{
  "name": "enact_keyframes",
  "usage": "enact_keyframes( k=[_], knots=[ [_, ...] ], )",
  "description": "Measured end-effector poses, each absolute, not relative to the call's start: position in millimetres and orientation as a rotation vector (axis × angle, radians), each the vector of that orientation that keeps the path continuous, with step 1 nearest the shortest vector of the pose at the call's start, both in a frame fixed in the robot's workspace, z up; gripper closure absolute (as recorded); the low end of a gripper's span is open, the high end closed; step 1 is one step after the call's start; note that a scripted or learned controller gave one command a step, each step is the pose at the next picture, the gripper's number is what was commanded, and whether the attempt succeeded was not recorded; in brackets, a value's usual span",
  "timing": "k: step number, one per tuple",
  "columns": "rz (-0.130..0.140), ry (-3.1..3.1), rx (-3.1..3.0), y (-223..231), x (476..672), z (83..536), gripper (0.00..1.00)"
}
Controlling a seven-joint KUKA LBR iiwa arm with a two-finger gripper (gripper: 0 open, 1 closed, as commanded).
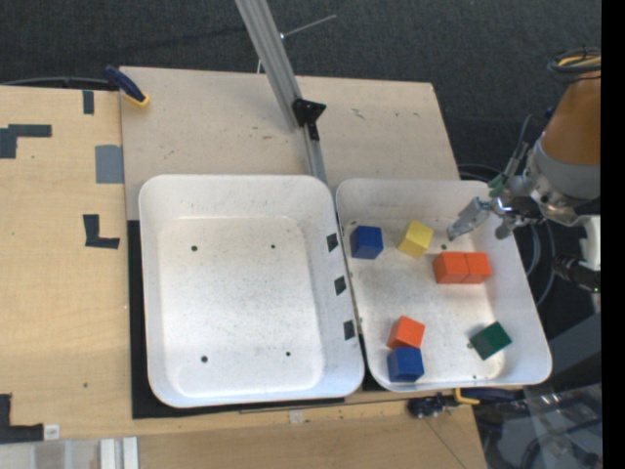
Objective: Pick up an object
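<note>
The claw (480,217) hangs over the upper right part of the right bin (518,360), at the end of the grey arm (571,154) that comes in from the right side. Its two fingers point down and to the left and look spread apart, with nothing between them. The nearer fingertip is just above the orange block (461,267) and to the right of the yellow cube (416,238), but it seems to touch neither one.

All the objects lie in the right bin. A blue cube (366,242) sits near the bin's left wall, with the yellow cube just beside it on the right. The orange block is long, like two cubes joined, and lies below and to the right of the yellow cube. Lower down, a small orange cube (406,332) touches a second blue cube (405,363) near the front edge. A dark green cube (490,340) lies tilted near the lower right corner.

The left bin (156,291) stands side by side with the right one on the wooden surface (215,115). A slanted metal rail (269,42) crosses the surface above the bins.
</note>
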State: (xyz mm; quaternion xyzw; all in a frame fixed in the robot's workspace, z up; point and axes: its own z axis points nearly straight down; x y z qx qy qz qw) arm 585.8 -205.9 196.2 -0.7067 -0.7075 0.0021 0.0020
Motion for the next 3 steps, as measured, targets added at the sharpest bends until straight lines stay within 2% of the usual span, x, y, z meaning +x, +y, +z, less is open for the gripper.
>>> enact_keyframes(
  k=[1, 2, 3],
  knots=[
    [0.008, -2.218, -2.215, -203.1, 586.8, 131.6, 0.0],
    [0.002, -2.224, -2.218, -203.0, 588.8, 145.8, 1.0],
    [-0.003, -2.225, -2.224, -205.3, 580.2, 201.7, 1.0]
  ],
)
